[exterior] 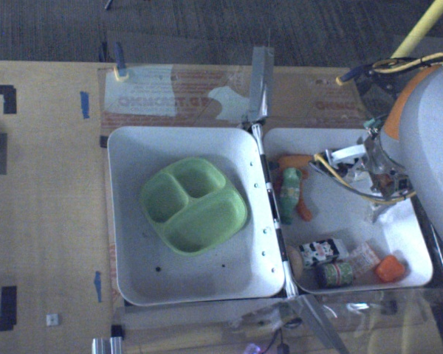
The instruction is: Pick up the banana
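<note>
Currently, the gripper (pixel 377 174) hangs over the right bin (pixel 421 275), toward the bin's 2 o'clock corner, with yellow and white cables looping across it. How far it is open cannot be told from this view, and no object is seen in its grasp. The grey arm (pixel 428 135) enters from 3 o'clock. The loose items lie at 9 o'clock and 6 o'clock of the gripper. An orange piece (pixel 295 161) and a green item (pixel 289 186) lie along the bin's 9 o'clock wall. A black-and-white carton (pixel 322 251) and a dark green can (pixel 336 273) lie at its 6 o'clock side, with an orange-red object (pixel 390 268) near the 5 o'clock corner. A pale rounded item (pixel 294 260) touches the carton at the carton's 9 o'clock side; whether this is the banana cannot be told. The left bin (pixel 133 271) holds a green divided plate (pixel 194 205) near its centre.
</note>
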`<state>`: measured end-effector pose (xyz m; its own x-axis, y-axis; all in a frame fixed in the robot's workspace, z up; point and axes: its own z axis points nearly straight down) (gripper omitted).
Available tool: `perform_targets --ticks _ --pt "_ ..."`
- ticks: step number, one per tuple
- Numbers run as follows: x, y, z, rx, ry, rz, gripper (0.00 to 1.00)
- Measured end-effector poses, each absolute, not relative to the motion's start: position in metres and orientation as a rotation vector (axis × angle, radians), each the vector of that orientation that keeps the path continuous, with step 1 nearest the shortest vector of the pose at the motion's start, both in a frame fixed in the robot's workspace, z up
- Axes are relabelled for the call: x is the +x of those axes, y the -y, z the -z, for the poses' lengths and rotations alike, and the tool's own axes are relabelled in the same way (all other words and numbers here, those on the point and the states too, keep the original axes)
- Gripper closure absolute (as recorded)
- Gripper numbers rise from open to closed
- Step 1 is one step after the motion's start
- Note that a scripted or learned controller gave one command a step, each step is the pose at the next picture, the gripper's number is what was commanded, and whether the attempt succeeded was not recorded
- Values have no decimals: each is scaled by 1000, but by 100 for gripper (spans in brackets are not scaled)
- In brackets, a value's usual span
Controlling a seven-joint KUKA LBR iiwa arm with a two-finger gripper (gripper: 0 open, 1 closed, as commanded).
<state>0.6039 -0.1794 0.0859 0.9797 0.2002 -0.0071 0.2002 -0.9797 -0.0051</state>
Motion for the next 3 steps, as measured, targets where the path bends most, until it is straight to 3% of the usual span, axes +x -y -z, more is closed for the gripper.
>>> perform_targets --ticks 1,2,3 --pt "645 223 -122 -3119 336 -13 0" --pt "646 218 -130 -3114 349 -22 100" --pt "581 169 -155 -3120 316 -12 100"
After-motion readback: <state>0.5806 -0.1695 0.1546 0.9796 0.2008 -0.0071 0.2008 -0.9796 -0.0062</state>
